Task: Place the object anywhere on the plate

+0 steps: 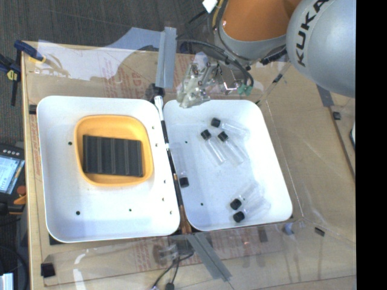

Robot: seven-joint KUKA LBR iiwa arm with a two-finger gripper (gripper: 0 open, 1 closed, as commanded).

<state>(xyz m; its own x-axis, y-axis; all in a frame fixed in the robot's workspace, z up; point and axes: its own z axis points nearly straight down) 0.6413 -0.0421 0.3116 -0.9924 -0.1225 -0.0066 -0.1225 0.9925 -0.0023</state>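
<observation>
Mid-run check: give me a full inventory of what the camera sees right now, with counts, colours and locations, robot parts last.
White bins: two, side by side on the bench.
Plate: one, yellow-orange, in the left bin.
Dark ridged insert: one, black, lying on the plate.
Vials: five, clear with black caps, in the right bin; three near its upper middle, two near its lower right corner.
Small black piece: one, at the right bin's left edge.
Arm: one, grey with orange band, reaching in from the upper right.
Gripper: one, above the right bin's upper left corner; finger state unclear.
</observation>
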